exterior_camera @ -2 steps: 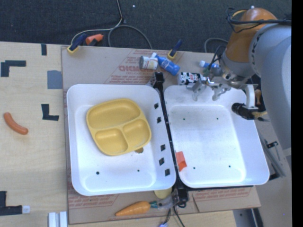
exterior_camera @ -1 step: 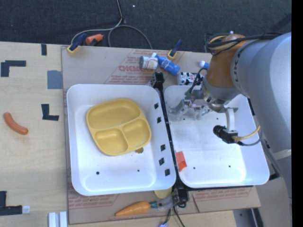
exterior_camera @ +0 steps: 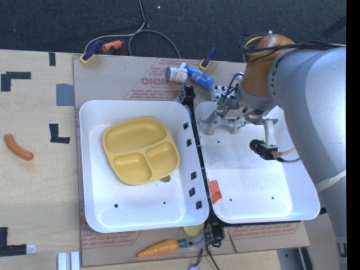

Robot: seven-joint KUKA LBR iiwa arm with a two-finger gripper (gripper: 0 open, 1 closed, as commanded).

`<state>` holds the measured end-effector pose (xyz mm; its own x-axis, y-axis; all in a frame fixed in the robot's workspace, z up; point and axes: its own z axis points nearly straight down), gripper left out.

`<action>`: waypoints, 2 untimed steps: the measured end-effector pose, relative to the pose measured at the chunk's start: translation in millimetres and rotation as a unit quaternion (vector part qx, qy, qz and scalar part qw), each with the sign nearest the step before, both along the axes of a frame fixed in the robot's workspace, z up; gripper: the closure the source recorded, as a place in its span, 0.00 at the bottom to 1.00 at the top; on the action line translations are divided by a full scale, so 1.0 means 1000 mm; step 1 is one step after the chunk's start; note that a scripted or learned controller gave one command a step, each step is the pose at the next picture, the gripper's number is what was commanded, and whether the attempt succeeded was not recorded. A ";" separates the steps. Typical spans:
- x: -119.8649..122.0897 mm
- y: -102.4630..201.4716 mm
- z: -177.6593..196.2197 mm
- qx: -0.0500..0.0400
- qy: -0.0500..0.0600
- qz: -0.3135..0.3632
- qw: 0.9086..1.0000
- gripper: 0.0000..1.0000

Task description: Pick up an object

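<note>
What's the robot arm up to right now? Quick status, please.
Hand low in right bin, far corner, nothing seen in it. Yellow plate in left bin, untouched. Nothing in the way.

1 fixed camera above, slanted onto bins (exterior_camera: pixel 90 151)

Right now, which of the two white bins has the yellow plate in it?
The left bin, the one farther from the arm, holds the yellow divided plate. The right bin lies under the pincer.
</note>
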<state>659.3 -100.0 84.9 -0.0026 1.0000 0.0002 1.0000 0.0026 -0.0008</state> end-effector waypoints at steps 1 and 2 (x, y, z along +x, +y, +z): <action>0.000 0.000 0.012 -0.001 -0.001 0.001 1.000 1.00; -0.076 0.057 0.105 0.001 -0.002 0.001 1.000 1.00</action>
